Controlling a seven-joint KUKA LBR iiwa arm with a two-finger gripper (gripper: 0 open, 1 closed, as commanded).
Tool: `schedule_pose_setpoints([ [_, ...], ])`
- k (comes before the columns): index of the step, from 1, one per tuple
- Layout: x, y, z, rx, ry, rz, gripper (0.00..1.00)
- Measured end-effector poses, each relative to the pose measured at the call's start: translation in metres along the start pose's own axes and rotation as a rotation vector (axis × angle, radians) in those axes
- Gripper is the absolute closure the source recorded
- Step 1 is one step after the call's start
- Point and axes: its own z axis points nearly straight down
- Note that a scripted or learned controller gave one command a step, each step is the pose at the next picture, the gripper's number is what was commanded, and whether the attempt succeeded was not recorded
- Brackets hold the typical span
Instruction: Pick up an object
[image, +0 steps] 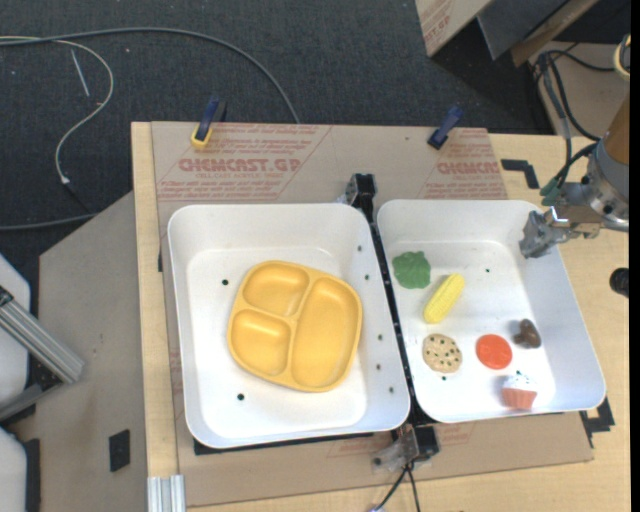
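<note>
The right bin (560, 300) holds several small toy foods: a green broccoli (411, 269), a yellow corn cob (444, 297), a chocolate-chip cookie (441, 353), a red-orange round piece (493, 351), a small dark brown piece (526, 334) and a pink cupcake (518, 391). My gripper (537, 238) hangs over the bin's upper right corner, above and to the right of the corn and apart from every item. Nothing shows between its fingers.
The left bin (200, 250) carries a yellow divided plate (296, 325). A black bracket (361, 189) sits between the bins at the back. Clamps (207, 122) hold the cardboard base. Cables run at the upper left and behind the arm.
</note>
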Motion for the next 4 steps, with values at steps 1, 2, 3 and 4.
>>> schedule_pose_setpoints([
  [1,0.056,0.011,-0.001,0.002,0.001,-0.002,1.00],
  [2,0.101,0.032,-0.002,0.001,0.001,-0.002,1.00],
  [3,0.154,0.055,0.003,0.001,0.001,-0.001,1.00],
  [4,0.199,0.075,0.020,0.002,0.001,-0.001,1.00],
])
